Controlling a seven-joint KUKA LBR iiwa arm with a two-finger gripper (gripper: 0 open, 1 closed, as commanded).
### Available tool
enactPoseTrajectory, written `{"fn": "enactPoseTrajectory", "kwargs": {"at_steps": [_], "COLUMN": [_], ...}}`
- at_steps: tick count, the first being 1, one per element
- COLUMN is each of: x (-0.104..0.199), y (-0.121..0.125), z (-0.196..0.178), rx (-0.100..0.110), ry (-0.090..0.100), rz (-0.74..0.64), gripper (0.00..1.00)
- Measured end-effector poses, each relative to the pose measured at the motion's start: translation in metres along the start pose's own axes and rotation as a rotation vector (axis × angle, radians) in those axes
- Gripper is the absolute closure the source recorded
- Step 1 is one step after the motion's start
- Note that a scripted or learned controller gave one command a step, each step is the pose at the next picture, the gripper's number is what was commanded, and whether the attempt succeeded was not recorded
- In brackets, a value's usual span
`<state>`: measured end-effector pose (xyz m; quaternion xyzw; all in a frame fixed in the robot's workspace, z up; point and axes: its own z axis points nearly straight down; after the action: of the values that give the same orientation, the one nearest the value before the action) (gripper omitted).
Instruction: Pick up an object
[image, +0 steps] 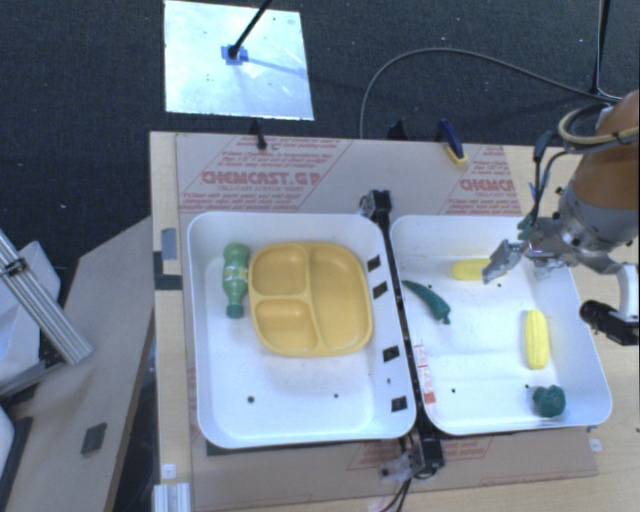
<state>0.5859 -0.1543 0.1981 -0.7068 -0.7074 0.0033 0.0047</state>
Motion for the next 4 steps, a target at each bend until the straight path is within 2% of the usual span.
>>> {"fn": "enactPoseTrajectory", "kwargs": {"at_steps": [1,3,4], "x": [0.000,0.003,0.002], "y": [0.003,0.005,0.006], "z": [-0.007,0.108,0.094], "rx": [-0.013,-0.009,-0.014], "ry": [-0.002,-0.001,-0.003], "rz": [-0.003,0.000,0.000], "gripper": [0.00,0.00,1.00]}}
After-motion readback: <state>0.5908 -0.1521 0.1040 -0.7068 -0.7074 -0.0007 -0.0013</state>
